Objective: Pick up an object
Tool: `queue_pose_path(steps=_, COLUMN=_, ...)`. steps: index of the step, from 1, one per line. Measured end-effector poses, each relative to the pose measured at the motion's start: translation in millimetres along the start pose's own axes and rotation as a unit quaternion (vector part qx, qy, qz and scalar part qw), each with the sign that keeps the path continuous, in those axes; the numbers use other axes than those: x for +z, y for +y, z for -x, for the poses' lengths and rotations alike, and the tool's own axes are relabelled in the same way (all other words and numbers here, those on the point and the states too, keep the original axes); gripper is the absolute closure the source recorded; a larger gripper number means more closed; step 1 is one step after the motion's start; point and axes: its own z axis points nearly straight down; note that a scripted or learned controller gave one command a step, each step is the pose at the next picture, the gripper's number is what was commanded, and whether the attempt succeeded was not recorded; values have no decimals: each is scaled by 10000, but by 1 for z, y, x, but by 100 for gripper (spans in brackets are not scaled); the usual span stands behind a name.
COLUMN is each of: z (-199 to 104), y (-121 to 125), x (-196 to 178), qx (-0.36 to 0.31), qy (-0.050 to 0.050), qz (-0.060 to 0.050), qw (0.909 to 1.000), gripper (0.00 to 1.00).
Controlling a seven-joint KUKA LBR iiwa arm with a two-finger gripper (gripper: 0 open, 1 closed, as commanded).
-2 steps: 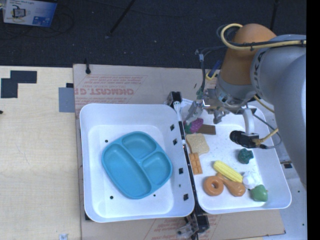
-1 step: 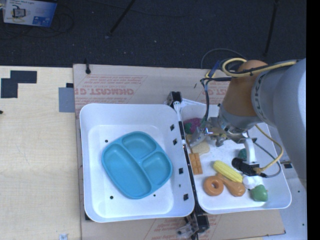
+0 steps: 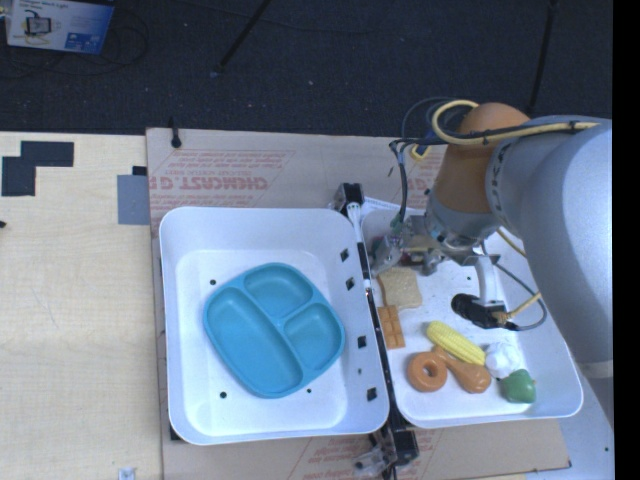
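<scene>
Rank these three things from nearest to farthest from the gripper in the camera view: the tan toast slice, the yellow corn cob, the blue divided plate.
Measured from the gripper, in the right bin:
1. Tan toast slice, just below the gripper, right bin.
2. Yellow corn cob, lower in the right bin, beside the orange doughnut.
3. Blue divided plate, in the left bin.

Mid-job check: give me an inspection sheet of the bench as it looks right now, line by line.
Surface: two white bins side by side on cardboard; left bin, right bin.
Job's things: right bin holds toast slice, yellow corn, orange doughnut, green piece.
Clutter: blue divided plate in left bin.
Grippers: gripper low over right bin's far end; finger state unclear.
Cables: yellow and black loops at the wrist.
Surroundings: blue box on dark floor.
</scene>
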Motion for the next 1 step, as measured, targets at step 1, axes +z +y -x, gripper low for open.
queue_pose_path(steps=1, z=-47, y=-2, x=-99, qx=-8, qy=-6, qz=-8, qw=10000, gripper=0)
